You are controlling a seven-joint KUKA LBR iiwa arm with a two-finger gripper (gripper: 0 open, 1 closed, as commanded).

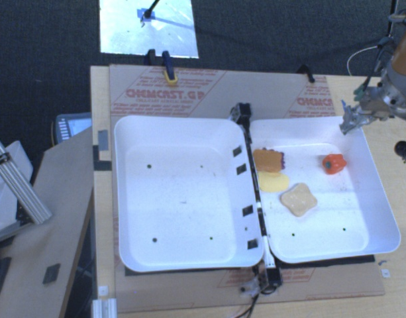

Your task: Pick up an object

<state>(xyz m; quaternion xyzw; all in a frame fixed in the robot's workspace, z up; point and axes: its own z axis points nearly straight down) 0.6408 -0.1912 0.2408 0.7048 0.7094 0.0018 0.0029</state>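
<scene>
A KUKA arm's gripper hangs above the far right corner of the right bin, at about two o'clock from that bin's middle; whether it is open or closed cannot be told from this slant, and nothing is seen held. Four small items lie in the right bin. The red-orange piece sits nearest the tool, just below it and slightly left, toward seven o'clock from the gripper, and reads as roughly round with no clear long axis. Farther off, toward eight o'clock, a brown-and-purple item rests close against the divider between the bins, with a pale yellow slice just beside it at six o'clock and a tan, bread-like piece touching or nearly touching that slice at its four o'clock. The left bin lies well apart at nine o'clock. The likeliest pick appears to be the red-orange piece, calling for a short drop inward from the corner.
</scene>
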